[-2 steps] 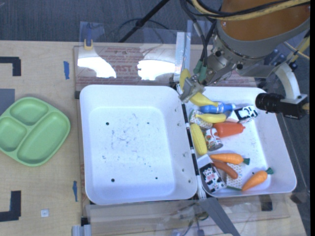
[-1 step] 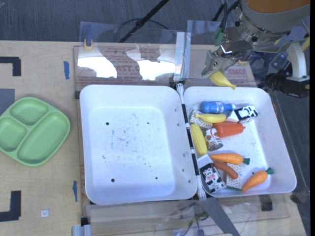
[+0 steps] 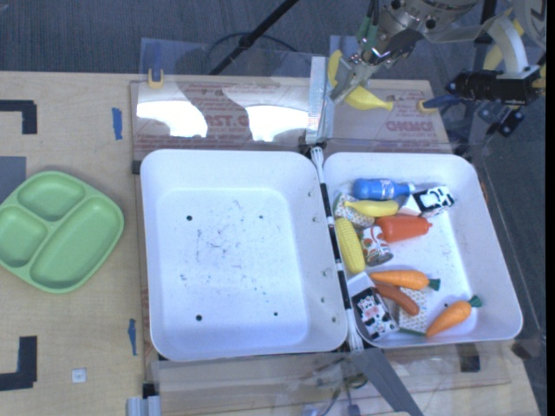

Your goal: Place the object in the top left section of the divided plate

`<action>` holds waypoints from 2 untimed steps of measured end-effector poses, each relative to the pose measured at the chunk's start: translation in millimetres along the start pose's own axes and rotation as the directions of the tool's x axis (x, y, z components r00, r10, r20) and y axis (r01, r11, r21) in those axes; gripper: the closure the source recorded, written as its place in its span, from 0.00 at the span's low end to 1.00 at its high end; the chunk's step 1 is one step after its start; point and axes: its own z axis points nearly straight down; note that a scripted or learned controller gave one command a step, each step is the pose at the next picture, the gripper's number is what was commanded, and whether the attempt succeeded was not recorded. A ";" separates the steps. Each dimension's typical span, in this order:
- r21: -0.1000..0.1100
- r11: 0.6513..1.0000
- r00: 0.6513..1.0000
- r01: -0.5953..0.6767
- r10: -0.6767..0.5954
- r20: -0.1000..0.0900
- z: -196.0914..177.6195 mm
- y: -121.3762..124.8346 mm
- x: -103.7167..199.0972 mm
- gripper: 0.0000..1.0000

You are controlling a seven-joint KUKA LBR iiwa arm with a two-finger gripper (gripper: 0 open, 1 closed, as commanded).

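The grey arm's two-finger gripper hangs above the far edge of the bench, over the clear panel behind the right bin, and its fingers are closed on a small yellow banana-shaped toy that juts out to the right from between them. The pale green three-section divided plate sits on the wooden bench top at the far left, well apart from the gripper, with the shallow white left bin lying between them (its floor shows faint scuff marks and a few dark dots). The shallow white right bin holds a cluster of items along its left side: a blue plastic bottle, a second yellow banana, an ear of yellow toy corn, a red-orange pepper-like piece, two orange toy carrots with green tips, and black-and-white patterned pieces near the front
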 end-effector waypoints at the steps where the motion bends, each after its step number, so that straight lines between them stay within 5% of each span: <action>1: 0.008 0.956 0.956 -0.294 0.294 -0.002 0.1 -35.2 100.1 1.00; 2: 0.004 0.900 0.900 -0.435 0.435 0.000 0.6 13.9 115.1 1.00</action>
